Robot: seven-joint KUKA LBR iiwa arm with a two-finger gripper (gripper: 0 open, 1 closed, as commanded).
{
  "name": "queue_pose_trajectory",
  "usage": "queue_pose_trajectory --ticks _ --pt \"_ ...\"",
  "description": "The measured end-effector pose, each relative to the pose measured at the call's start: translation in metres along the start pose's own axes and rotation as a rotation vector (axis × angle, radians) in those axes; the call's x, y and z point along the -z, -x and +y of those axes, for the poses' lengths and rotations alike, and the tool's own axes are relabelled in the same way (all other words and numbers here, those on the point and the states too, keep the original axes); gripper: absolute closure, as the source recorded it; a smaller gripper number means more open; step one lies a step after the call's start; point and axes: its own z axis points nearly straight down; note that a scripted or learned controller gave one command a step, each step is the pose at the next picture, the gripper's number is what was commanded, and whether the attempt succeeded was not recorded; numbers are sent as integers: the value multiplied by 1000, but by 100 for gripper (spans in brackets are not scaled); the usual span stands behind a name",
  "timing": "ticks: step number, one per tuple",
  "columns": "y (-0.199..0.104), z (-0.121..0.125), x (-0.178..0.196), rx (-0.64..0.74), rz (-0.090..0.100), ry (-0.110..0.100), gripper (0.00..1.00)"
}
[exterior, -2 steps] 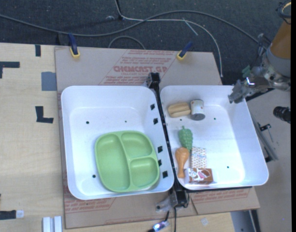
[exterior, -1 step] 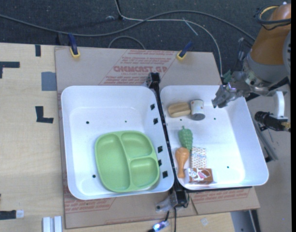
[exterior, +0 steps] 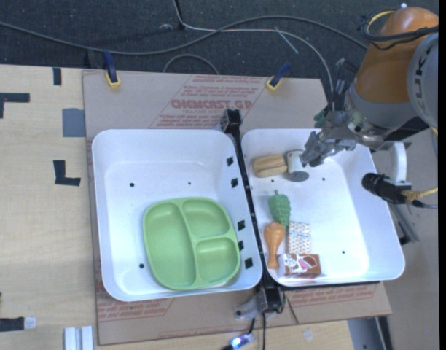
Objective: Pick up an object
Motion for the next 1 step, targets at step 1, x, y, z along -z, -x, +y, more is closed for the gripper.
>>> queue_pose_trajectory --ticks 1 --pt "-51 -8 3 0 0 0 100"
